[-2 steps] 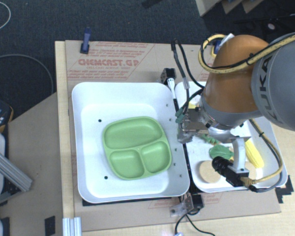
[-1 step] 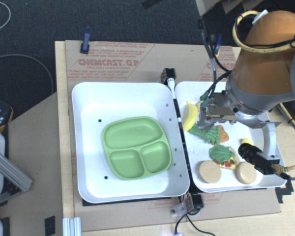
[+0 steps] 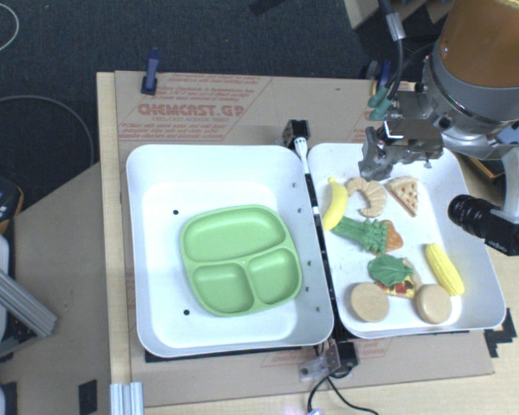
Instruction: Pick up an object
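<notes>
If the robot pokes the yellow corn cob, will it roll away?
Probably a little. The yellow plastic corn cob looks rounded and long, so a sideways push would likely roll it. It lies close to the right white bin's rim, which should stop it. It looks like a stiff, light toy, so its smooth curved sides might slip from the pincer.

The grey arm with its orange band [image 3: 489, 37] is cut off by the top and right edges. The dark metal two-finger gripper [image 3: 374, 164] hangs over the right white bin's [image 3: 480, 305] far rim, hiding part of it; its fingertips blur together.
</notes>
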Motion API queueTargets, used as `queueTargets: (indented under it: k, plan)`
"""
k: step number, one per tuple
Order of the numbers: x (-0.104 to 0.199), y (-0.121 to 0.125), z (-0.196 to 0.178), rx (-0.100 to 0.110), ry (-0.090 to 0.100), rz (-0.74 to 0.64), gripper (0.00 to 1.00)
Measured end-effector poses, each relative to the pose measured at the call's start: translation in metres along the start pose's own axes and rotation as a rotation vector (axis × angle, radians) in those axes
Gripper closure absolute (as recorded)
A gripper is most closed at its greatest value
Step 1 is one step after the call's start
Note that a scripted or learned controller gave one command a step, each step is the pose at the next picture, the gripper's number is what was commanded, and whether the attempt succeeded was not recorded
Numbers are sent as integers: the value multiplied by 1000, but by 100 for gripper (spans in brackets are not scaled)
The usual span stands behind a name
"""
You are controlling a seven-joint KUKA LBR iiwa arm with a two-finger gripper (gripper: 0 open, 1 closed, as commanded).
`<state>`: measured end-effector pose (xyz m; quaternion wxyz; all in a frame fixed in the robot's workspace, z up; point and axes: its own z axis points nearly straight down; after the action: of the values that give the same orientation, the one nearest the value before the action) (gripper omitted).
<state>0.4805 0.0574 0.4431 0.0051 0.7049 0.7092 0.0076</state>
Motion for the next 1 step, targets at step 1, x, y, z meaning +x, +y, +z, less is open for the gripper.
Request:
queueTargets:
  k: [1]
  plan:
    - [-43, -3, 66, 23, -4, 10, 100]
